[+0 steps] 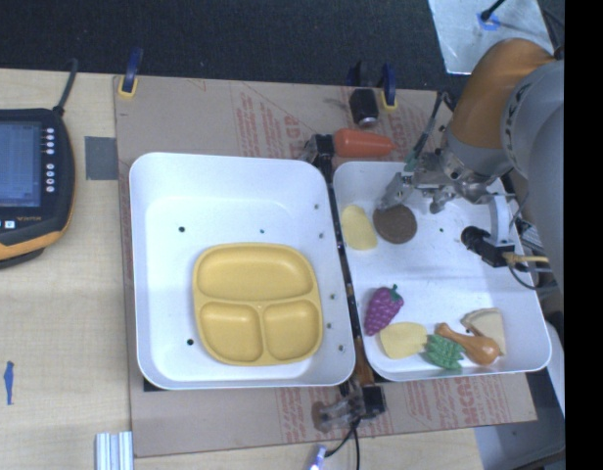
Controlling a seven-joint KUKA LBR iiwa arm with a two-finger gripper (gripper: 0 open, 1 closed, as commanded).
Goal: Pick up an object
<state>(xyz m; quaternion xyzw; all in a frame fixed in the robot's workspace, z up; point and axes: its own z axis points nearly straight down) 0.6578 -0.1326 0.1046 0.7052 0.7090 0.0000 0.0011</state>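
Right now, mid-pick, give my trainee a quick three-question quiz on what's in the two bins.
1. True or false: the yellow divided tray lies in the left bin.
2. Which item lies nearest the tool? A) purple grapes B) brown round piece C) bread slice
3. Fill in: the orange carrot lies outside the right bin, past its ____ edge.

Key: 1 true; 2 B; 3 far.

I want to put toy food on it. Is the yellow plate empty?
Empty. The yellow plate lies flat in the left bin, and all three of its sections show bare yellow.
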